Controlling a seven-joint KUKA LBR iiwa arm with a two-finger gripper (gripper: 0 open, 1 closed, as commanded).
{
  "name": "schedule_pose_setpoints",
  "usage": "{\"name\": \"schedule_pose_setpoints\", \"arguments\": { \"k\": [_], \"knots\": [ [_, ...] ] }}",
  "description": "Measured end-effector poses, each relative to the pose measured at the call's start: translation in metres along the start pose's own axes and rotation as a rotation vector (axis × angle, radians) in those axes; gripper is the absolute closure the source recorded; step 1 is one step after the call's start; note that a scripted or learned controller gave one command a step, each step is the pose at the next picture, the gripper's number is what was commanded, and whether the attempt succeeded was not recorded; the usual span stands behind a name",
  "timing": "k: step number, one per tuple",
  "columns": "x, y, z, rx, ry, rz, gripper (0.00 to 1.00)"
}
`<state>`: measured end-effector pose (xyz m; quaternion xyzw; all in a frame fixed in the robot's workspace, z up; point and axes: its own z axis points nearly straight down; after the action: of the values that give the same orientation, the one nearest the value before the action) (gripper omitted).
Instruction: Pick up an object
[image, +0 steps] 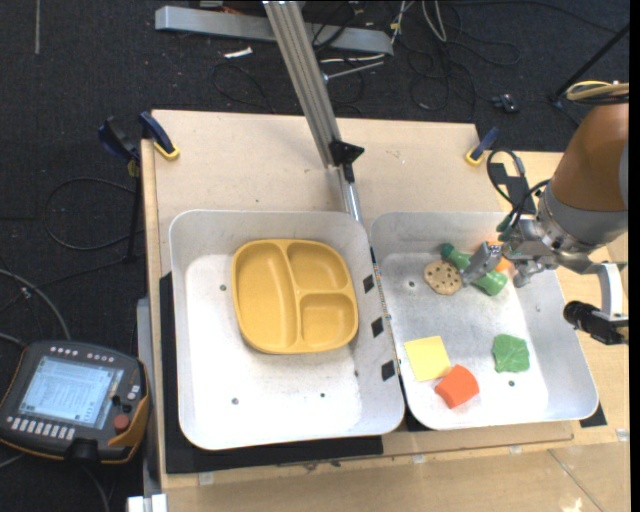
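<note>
- I see the arm (590, 180) reaching in from the right over the right bin (560, 400), its orange band up near the frame's right edge and the grey wrist angled down and leftward toward the bin's upper half.
- The gripper (492, 262) sits low over the far part of that bin, its metal fingers pointing left toward a small cluster of objects.
- Whether those fingers are spread or pressed together I cannot tell; they blur into the items beneath them, and I see nothing clearly pinched between them.
- Right at the fingertips lies a green object (480, 275), elongated and slanted, with a small orange piece (500, 266) touching its upper right side.
- Just left of it rests a tan round cookie (442, 277) with dark specks, flat on the bin floor.
- Nearer me in the same bin are a yellow square block (427, 357), an orange-red block (457, 386) just below and to its right, and a green leafy piece (511, 353) well to the right of the yellow one.
- The left bin (200, 330) carries a yellow divided plate (295, 296) with three compartments, lying flat near its centre.
- A teach pendant (70, 398) lies on the floor at lower left.
</note>
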<state>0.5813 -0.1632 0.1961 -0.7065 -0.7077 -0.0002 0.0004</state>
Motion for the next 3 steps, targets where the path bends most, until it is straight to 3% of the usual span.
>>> {"name": "schedule_pose_setpoints", "arguments": {
  "k": [1,3],
  "knots": [
    [0.0,0.0,0.0,0.0,0.0,0.0,0.0],
    [-0.002,-0.003,0.097,0.006,0.001,0.002,0.0]
  ]
}}
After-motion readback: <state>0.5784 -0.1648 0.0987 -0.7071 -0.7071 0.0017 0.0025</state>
